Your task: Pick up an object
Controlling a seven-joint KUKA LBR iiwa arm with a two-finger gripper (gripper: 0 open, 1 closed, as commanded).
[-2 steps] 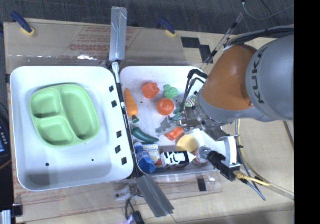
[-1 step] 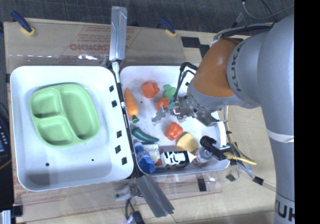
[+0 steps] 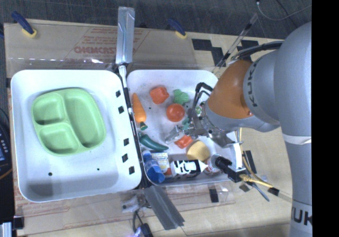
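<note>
While the grey KUKA arm [image 3: 288, 98] reaches in from three o'clock, its orange band [image 3: 233, 95] hangs over the right bin [image 3: 159, 78] and its gripper [image 3: 186, 124] sits low among the clutter at the bin's centre. Whether anything sits between its fingers cannot be told from this slanted overhead look, nor how wide they stand; the wrist hides much of them.

Nearest the onlooker, along the bin's six o'clock wall, lie a blue bottle-like item [image 3: 154, 169] and a black-and-white labelled object [image 3: 186, 166], with a pale yellow rounded piece [image 3: 198, 150] just beyond them. A small red-orange block [image 3: 184, 141] lies just beside the gripper, toward six o'clock. A dark green, pod-shaped toy [image 3: 153, 143] rests toward eight o'clock of the gripper, near the bin's left wall.

Farther back, a red tomato-like ball [image 3: 175, 112] sits close to the gripper at about eleven o'clock. An orange carrot [image 3: 138, 108] lies along the left wall at nine o'clock. Beyond the ball, an orange-red lumpy toy [image 3: 158, 94] and a green ribbed item [image 3: 181, 96] sit side by side toward twelve o'clock.

At nine o'clock of the whole bench, the left bin [image 3: 21, 130] holds a pale green divided tray [image 3: 68, 120] with three compartments.
</note>
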